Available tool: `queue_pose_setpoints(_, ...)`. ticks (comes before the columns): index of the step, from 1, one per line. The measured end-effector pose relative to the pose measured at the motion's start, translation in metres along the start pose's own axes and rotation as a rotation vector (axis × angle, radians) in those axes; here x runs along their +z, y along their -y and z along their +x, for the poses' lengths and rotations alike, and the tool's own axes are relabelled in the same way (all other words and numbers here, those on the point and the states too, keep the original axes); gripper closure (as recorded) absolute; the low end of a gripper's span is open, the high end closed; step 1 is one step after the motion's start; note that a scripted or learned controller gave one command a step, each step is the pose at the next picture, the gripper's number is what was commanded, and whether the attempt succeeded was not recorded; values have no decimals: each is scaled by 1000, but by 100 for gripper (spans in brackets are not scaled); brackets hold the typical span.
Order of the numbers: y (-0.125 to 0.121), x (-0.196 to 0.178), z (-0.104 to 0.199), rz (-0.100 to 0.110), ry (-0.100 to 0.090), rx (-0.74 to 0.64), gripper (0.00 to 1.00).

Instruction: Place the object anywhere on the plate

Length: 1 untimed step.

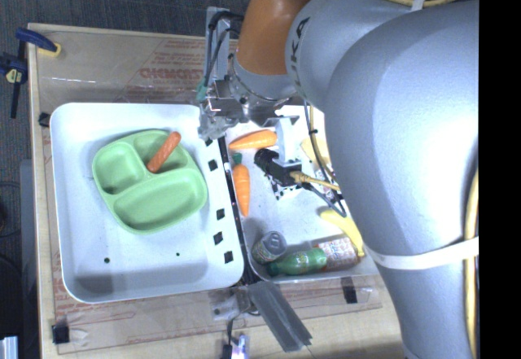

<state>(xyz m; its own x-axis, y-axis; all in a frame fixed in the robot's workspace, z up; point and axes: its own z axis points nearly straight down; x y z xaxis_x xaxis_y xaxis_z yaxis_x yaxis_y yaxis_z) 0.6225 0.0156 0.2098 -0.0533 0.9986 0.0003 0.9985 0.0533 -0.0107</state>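
I see the small carrot [164,151] lying tilted in the upper right section of the green plate [138,211]. The hand [210,120] hangs just right of the plate. I cannot tell how far it is open, or if it holds anything. A bigger carrot [242,189] lies further right of the plate.

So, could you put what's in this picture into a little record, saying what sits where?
left bin: holds a green divided plate
on the plate: an orange-red sausage, lying in a small compartment on the side toward the right bin
right bin: a carrot, a second carrot, a green bottle, a can, a banana
arm: reaches over the right bin
gripper: above the wall between the two bins, beside the plate
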Motion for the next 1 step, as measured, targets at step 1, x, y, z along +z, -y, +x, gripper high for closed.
queue_pose_setpoints(1, 0, 0, 1, 1, 0, -2, 0)
